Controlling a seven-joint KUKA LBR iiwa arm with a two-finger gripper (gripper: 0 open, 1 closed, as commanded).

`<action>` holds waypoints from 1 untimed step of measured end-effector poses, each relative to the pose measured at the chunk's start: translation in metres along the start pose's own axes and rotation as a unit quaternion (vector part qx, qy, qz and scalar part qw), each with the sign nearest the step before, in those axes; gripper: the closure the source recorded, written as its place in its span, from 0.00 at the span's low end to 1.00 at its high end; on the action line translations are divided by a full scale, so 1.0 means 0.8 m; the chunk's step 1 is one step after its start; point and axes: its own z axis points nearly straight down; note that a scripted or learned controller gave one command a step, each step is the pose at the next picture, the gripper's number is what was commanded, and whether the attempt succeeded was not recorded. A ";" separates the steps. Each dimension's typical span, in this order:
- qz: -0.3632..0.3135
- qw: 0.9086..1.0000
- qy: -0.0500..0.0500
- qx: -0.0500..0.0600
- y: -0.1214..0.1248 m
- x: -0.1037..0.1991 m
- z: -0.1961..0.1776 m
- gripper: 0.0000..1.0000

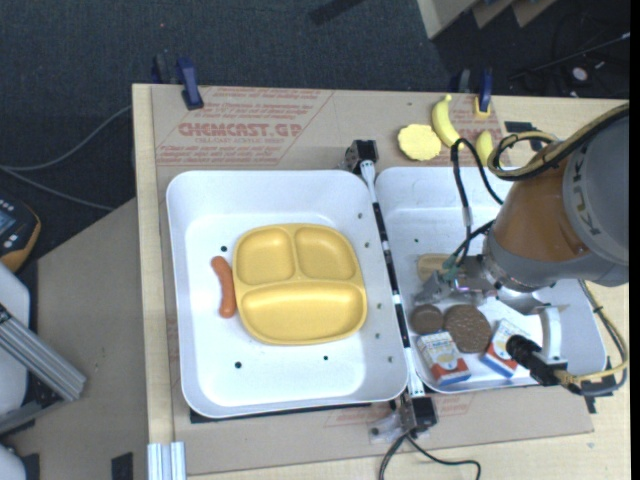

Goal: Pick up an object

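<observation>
My gripper (441, 286) is low in the right bin (420, 203), near its left side, under the grey arm with the orange band (535, 218). Just below the gripper lie two brown round discs, a small one (427, 319) and a larger one (467, 327). A tan piece (432, 265) lies just above the gripper. Two red, white and blue packets (441, 355) (499, 360) rest at the bin's front edge. Nothing shows between the gripper's tips, and the arm hides much of the bin's right half.
The left bin (195, 268) holds a yellow divided plate (298, 283) with an orange sausage (225, 286) beside it. A yellow banana (442, 118) and a yellow round toy (419, 141) lie on the bench behind the right bin. Black cables (462, 183) hang over the right bin.
</observation>
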 end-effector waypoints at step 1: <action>0.000 1.000 -0.001 -0.002 0.023 0.002 0.000 0.00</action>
